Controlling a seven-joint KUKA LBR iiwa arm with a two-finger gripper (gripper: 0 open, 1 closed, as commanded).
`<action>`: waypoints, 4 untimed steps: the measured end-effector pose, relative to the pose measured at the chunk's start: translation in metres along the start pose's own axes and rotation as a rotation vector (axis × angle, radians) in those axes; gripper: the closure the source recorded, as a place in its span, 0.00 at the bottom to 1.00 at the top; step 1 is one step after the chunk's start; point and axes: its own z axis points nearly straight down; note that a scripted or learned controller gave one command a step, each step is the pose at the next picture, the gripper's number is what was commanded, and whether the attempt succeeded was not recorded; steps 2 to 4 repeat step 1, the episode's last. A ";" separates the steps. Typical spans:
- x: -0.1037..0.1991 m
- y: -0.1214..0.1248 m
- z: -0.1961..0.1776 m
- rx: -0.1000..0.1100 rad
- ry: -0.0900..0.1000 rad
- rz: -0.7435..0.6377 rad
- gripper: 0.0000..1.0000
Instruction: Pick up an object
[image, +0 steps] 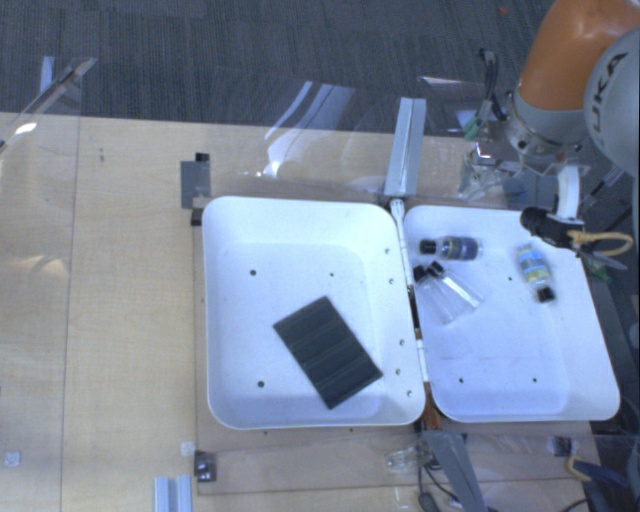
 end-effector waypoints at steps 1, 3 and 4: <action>-0.071 -0.002 -0.002 0.010 0.001 -0.438 1.00; -0.071 -0.002 -0.002 0.010 0.001 -0.438 1.00; -0.071 -0.002 -0.002 0.010 0.001 -0.438 1.00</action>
